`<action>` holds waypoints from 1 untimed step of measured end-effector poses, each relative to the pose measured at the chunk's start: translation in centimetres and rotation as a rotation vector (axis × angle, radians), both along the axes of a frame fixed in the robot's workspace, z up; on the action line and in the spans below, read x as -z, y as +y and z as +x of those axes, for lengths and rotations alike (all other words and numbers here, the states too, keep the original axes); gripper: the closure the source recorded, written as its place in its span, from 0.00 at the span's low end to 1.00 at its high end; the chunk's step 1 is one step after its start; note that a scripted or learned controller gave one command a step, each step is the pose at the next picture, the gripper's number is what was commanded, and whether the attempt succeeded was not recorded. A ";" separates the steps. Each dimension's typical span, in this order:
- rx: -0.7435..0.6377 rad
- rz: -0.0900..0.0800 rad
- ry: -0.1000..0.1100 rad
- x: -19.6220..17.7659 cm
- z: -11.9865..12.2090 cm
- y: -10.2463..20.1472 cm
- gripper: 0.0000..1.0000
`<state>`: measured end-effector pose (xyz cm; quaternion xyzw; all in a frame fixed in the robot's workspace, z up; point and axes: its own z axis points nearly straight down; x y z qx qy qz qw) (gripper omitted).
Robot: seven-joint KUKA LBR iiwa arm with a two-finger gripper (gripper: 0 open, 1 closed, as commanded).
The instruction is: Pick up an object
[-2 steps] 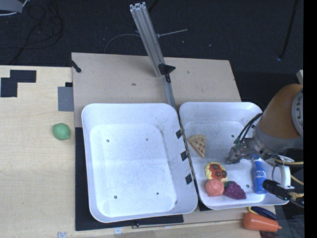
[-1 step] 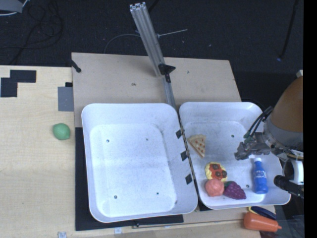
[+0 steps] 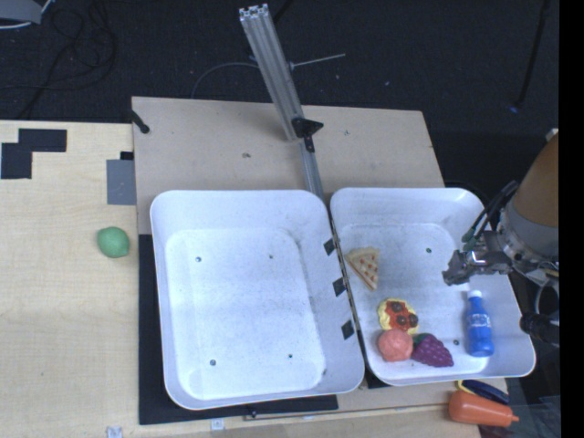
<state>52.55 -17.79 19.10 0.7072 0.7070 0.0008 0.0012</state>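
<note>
Camera view: fingers above blue bottle

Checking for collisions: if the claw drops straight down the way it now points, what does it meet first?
Probably the right bin's bare white floor, just up-left of the blue bottle. The claw seems to clear the bottle, though depth is unclear.

The robot arm is cut off at the right side, so only its orange band and wrist can be seen. Its tool is small and dark against the right bin, and whether its fingers are apart or together cannot be made out. An orange object lying on the surface below that bin is too indistinct to identify.
</note>
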 end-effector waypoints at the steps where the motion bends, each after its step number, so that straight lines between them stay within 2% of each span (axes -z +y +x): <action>1: -0.001 0.000 -0.001 -5.1 0.0 1.0 1.00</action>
